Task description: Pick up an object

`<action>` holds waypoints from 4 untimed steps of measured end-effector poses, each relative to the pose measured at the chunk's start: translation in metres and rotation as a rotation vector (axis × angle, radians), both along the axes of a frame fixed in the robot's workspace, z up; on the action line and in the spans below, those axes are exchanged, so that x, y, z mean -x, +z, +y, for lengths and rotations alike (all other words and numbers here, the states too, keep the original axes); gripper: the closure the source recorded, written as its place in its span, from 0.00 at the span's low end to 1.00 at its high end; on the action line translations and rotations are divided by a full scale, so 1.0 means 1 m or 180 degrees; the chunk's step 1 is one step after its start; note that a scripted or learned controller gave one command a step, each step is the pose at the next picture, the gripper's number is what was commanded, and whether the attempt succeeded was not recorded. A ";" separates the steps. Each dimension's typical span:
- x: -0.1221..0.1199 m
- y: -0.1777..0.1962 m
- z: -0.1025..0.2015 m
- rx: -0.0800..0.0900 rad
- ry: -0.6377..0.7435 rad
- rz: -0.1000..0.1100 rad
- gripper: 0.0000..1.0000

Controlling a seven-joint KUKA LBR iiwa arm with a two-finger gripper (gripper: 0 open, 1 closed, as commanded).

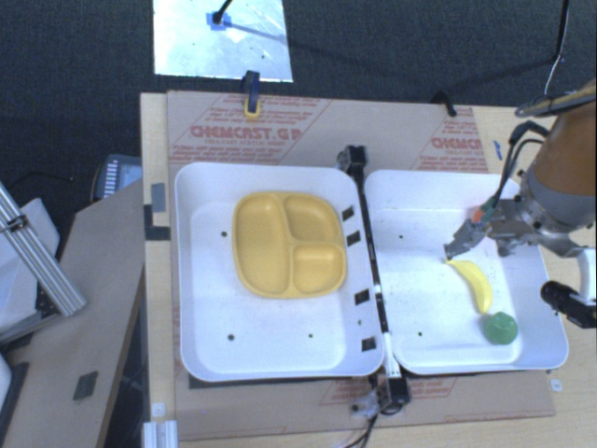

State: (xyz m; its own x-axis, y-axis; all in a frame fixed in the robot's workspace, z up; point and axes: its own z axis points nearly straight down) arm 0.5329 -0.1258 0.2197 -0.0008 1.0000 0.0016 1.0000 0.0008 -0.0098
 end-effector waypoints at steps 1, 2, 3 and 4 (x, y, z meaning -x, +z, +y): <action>-0.002 0.005 0.000 0.0006 0.0008 -0.0035 0.00; -0.003 -0.039 -0.006 0.0004 -0.0001 -0.0026 0.00; -0.002 -0.081 -0.003 0.0002 0.0001 -0.0025 0.00; -0.001 -0.133 -0.003 0.0001 0.0000 -0.0019 0.00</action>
State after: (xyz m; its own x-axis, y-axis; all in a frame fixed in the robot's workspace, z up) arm 0.5339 -0.1284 0.0866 -0.0007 1.0000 0.0012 1.0000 0.0007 -0.0037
